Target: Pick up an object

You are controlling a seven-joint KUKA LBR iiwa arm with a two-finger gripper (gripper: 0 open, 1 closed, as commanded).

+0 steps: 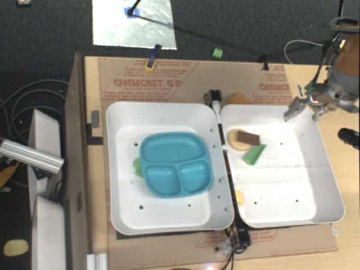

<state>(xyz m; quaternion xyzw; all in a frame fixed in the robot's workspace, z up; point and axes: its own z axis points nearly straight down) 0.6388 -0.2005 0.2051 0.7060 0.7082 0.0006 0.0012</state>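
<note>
Above right bin (323, 167) (far corner): claw (306, 110)

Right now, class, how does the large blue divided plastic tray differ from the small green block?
The blue divided tray is far bigger than the green block. The tray lies in the left bin, the block in the right bin. The tray has three compartments; the block looks solid. Both lie flat.

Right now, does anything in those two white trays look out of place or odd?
A few small things. In the left bin, a green piece pokes out from under the blue divided plate's left edge. In the right bin, a brown block lies across a tan disc, and a small yellow piece sits against the divider.
</note>
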